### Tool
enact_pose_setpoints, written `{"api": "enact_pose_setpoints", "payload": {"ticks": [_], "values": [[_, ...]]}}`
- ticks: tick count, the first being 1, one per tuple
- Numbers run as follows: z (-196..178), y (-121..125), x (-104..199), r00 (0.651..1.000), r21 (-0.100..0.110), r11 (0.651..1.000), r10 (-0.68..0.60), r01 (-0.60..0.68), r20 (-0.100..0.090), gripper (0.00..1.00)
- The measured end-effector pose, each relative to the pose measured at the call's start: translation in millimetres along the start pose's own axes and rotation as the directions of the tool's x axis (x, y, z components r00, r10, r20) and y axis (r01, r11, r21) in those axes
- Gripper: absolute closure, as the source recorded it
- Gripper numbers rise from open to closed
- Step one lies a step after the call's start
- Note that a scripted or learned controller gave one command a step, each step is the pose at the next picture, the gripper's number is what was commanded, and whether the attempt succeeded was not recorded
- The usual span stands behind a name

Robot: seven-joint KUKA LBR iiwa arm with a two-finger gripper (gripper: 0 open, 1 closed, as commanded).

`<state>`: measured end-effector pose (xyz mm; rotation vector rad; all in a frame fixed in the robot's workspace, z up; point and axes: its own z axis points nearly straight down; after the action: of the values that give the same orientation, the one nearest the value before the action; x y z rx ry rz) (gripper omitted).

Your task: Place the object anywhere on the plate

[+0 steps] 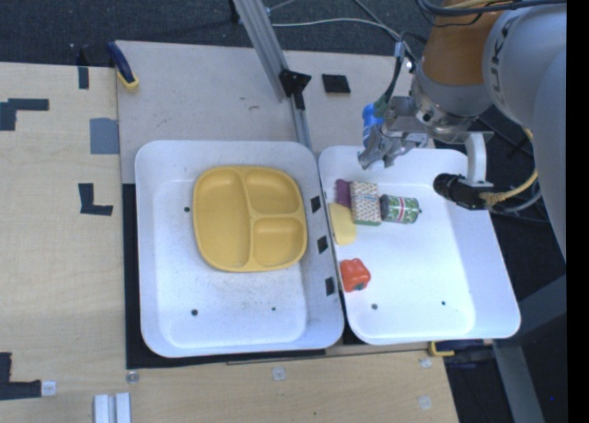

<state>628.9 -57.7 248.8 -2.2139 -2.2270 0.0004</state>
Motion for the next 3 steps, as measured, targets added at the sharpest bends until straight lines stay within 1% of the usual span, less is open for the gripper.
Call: {"api": "enact_pose_setpoints", "payload": {"ticks": [1, 2, 3], "values": [[9.3, 14.9, 52.2, 1.000, 0.000, 1.000, 0.000, 0.000, 0.000, 1.00], [22.8, 23.5, 105.9, 1.000, 0.001, 1.000, 0.000, 0.000, 0.000, 1.00], [29.7, 29.9, 152.8, 1.000, 0.001, 1.000, 0.001, -0.001, 0.001, 1.00]]}}
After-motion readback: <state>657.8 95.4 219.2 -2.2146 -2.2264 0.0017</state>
